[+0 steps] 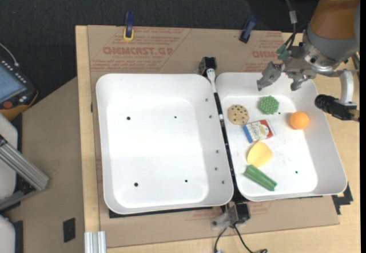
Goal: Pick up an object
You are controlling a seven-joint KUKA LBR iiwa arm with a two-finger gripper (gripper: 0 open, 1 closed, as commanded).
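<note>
The right bin (pixel 320 174) holds several small objects: a round brown cookie (pixel 238 113), a bumpy green ball (pixel 267 105), an orange ball (pixel 298 121), a small red, white and blue packet (pixel 258 130), a yellow wedge (pixel 259 154) and a green cylinder (pixel 260 178). My gripper (pixel 283 79) hangs over the far part of that bin, just above the green ball in the picture. Its two grey fingers (pixel 266 79) are spread apart with nothing between them.
The left bin (pixel 154 143) lies beside the right one, with a black hinge strip (pixel 220 126) between them. Both rest on a cardboard sheet (pixel 148 48) held by blue clamps (pixel 129 26) at the back. A black fitting (pixel 334 106) juts in at the right.
</note>
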